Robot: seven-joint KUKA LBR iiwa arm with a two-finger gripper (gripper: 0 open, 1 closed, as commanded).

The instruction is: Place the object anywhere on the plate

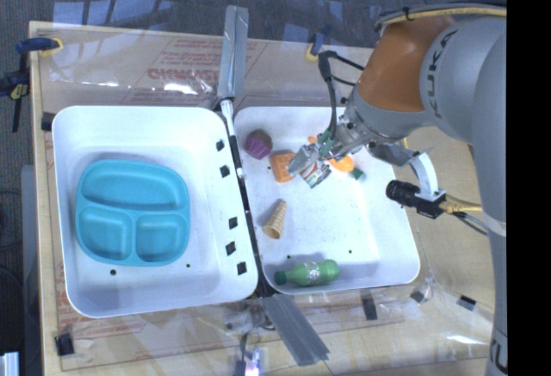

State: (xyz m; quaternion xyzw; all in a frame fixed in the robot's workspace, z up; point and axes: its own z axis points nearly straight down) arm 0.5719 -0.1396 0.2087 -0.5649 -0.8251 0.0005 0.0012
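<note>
Gripper [312, 166] low in the right bin [392, 258], touching the orange block [283, 167] on that block's right; jaw state cannot be told. Blue plate [132, 212] lies well left, across the divider [238, 194].

You cannot judge the finger gap of the metal two-finger gripper [312, 165]: its tips blur together. The small orange carrot-like toy with a green end [347, 166] is partly hidden behind the gripper. The grey arm with the orange band [405, 73] is cut off by the frame's right side.
</note>
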